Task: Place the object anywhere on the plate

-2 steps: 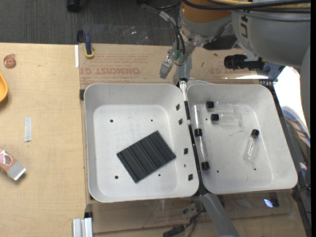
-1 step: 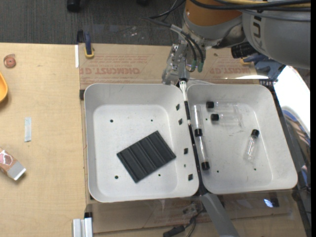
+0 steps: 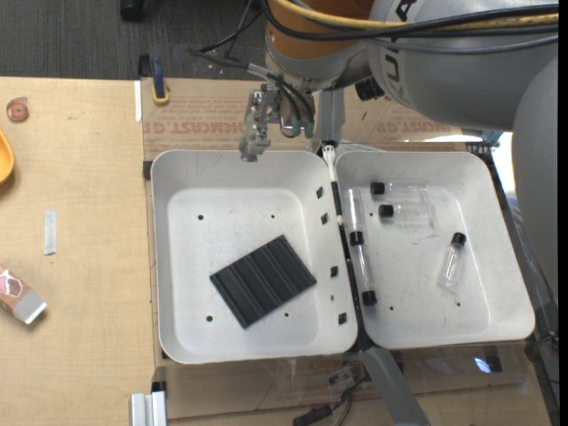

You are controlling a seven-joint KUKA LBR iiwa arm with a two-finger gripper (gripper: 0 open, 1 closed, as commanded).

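gripper (image 3: 257,136) is seen above the back rim of the left bin (image 3: 177,171) | jaws cannot be told | black ridged plate (image 3: 263,280) lies in left bin | clear tubes (image 3: 451,260) lie in right bin (image 3: 497,238), none picked yet | next: one tube must be reached and grabbed

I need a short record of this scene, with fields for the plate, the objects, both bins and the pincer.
plate: dark ribbed plate, lying tilted in the left bin
objects: several clear tubes with black caps in the right bin
on plate: nothing
pincer: pincer above the left bin's far rim, holding nothing visible
task state: not yet done
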